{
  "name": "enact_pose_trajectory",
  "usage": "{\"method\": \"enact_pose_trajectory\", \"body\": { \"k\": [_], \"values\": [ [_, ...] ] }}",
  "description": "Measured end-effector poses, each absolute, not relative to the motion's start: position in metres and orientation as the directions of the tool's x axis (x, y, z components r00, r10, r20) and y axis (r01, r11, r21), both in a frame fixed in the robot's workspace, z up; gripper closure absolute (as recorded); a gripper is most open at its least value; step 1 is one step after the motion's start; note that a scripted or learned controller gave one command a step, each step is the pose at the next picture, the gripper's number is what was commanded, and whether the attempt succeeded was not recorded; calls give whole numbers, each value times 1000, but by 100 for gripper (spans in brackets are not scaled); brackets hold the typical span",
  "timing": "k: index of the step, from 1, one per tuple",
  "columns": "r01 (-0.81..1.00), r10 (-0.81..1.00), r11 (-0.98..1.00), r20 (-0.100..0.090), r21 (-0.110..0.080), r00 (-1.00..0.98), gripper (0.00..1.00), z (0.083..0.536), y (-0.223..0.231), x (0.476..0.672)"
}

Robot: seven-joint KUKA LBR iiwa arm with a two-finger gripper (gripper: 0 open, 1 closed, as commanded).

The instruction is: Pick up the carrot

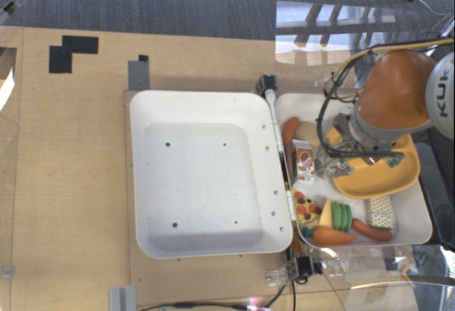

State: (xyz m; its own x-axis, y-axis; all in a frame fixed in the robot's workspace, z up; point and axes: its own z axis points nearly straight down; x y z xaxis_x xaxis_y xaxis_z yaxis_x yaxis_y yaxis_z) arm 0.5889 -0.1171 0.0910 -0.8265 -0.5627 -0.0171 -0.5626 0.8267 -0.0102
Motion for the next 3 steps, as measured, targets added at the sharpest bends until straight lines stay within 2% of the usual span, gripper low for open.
{"method": "enact_pose_trajectory", "body": {
  "k": [1,2,3],
  "values": [
    [-564,-565,825,-28,-15,-825,100,105,-114,593],
    [-835,-835,550,-12,-13,-550,100,90,-152,590],
    [-836,-836,548,-21,-19,-548,100,104,-148,594]
  ]
}}
